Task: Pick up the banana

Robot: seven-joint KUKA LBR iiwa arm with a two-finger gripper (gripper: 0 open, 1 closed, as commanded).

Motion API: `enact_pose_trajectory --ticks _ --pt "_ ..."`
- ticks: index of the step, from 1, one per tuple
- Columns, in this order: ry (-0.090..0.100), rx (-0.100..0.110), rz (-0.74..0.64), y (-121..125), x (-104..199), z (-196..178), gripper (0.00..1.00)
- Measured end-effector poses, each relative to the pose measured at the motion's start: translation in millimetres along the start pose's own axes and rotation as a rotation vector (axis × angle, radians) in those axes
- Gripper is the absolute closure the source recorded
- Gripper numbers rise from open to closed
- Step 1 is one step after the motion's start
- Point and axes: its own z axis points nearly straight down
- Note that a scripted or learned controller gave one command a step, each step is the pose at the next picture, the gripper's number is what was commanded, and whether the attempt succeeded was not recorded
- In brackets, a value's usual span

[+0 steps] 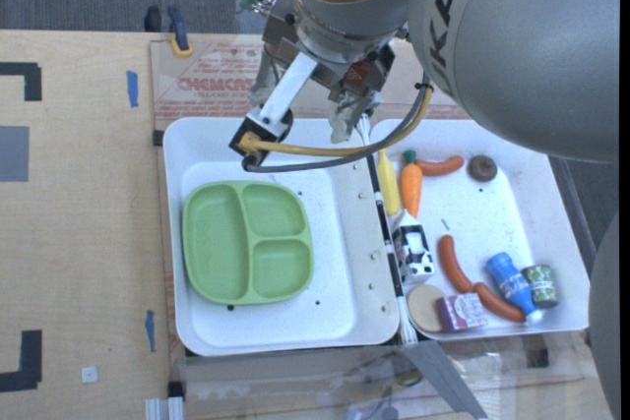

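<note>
- The gripper [350,118] hangs under the grey and orange arm, over the far rim where the two bins meet. How wide it stands cannot be told from this slant.
- The banana [390,182] lies in the right bin [522,211], lengthwise along its left wall and just below the gripper in the view.
- A carrot [411,188] lies just beside the banana on its right. A red sausage [440,165] and a brown ring [482,168], perhaps a doughnut, sit further right.
- Nearer the camera, the same bin holds a small black-and-white item [415,251], two more sausages [453,263] [497,302], a blue can [507,278], a dark can [539,285], a tan disc [423,308] and a maroon packet [461,312].
- The left bin [335,310] carries a green divided plate [246,241].
- Both bins rest on the pale wooden table [79,211].
</note>
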Motion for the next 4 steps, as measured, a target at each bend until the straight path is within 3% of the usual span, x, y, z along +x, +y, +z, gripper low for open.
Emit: enact_pose_trajectory --ticks 1,2,3,4 --pt "-0.002 0.002 -0.171 47.2 24.2 138.5 0.00" --pt "0.000 0.000 -0.090 98.5 53.0 259.7 0.00" --pt "0.002 -0.002 -0.268 97.9 55.2 326.0 0.00" --pt "0.003 -0.006 -0.271 98.2 57.2 313.2 1.00"
